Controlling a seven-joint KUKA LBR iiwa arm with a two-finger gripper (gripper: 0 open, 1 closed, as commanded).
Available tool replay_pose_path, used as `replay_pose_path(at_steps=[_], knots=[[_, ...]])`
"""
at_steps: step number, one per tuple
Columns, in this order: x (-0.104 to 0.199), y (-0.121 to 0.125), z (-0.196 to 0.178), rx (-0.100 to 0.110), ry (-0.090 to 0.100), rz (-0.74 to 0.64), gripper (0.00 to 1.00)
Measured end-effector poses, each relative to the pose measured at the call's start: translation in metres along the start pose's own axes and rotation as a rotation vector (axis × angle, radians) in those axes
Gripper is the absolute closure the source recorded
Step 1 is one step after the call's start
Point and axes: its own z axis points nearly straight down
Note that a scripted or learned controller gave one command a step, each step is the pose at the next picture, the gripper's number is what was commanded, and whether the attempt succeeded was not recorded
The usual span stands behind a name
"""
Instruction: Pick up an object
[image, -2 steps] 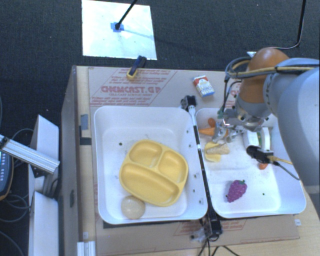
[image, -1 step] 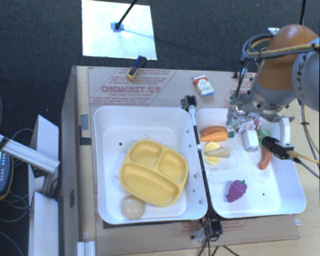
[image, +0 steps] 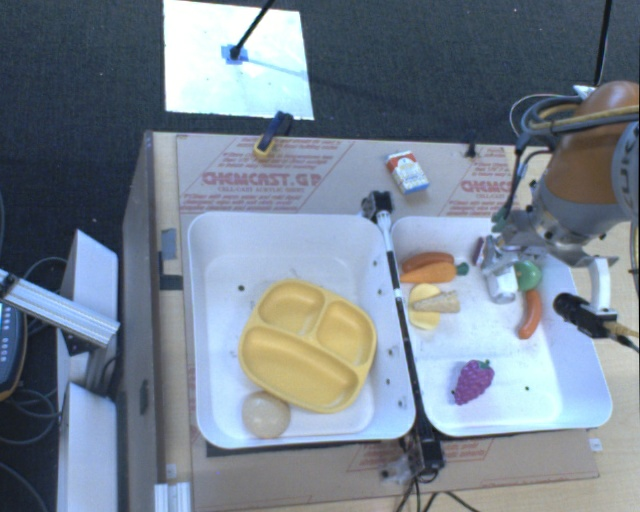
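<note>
Camera view | hand (image: 503, 272) low in right bin (image: 575, 400), beside green piece (image: 528, 272), likely lining up a pick; grip state: cannot tell | nearby: red chili (image: 530, 314), carrot (image: 430, 267), purple grapes (image: 473, 380) | left bin (image: 215, 300): yellow divided tray (image: 308, 343)

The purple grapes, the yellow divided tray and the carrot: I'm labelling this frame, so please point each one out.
purple grapes (image: 474, 381), camera view, middle of the bunch.
yellow divided tray (image: 300, 357), camera view, floor of its long compartment.
carrot (image: 428, 267), camera view, middle of the orange body.
</note>
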Motion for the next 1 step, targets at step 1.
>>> replay_pose_path(at_steps=[1], knots=[[0.0081,-0.0456,0.0156,0.0,0.002,0.0,1.0]])
